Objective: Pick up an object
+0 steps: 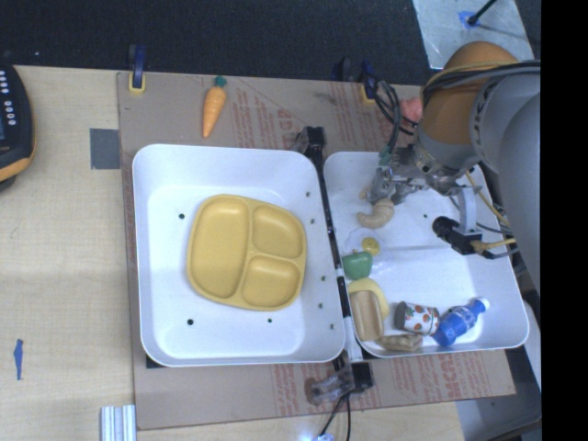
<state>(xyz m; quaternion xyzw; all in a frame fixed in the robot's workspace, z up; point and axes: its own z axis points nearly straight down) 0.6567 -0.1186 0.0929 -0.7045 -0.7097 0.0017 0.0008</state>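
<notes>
While the gripper (384,184) hovers above the cashew-shaped piece (376,214) (jaws' state: cannot tell), you're at approach; next, descend squarely.

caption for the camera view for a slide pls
Arm's gripper low in the right bin above a tan piece; yellow tray in the left bin.

Toy carrot (213,108) on the bench (beyond the bins), blue clamp (137,68) nearby

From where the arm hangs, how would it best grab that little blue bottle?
Hedged guess: take the blue bottle across its body, coming straight down. It lies on its side near the right bin's front wall, cap up-right, so a sideways approach looks cramped.
</notes>
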